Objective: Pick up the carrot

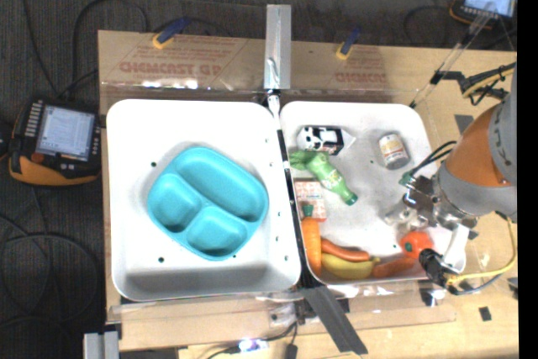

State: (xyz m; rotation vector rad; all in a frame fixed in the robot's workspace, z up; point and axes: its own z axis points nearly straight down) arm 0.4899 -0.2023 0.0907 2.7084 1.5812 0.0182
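Camera view: the carrot (pixel 312 241) lies along the right bin's (pixel 418 128) left wall beside a banana (pixel 346 266); the gripper (pixel 418 219) hovers near the right edge, jaw state unclear.

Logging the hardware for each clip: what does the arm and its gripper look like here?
The arm is a thick rounded grey body with a broad orange band near the wrist. Below it sits a metal wrist block with dark cables and a green fitting. The gripper end is silvery with black parts and an orange-red piece; a yellow cable trails beside it.
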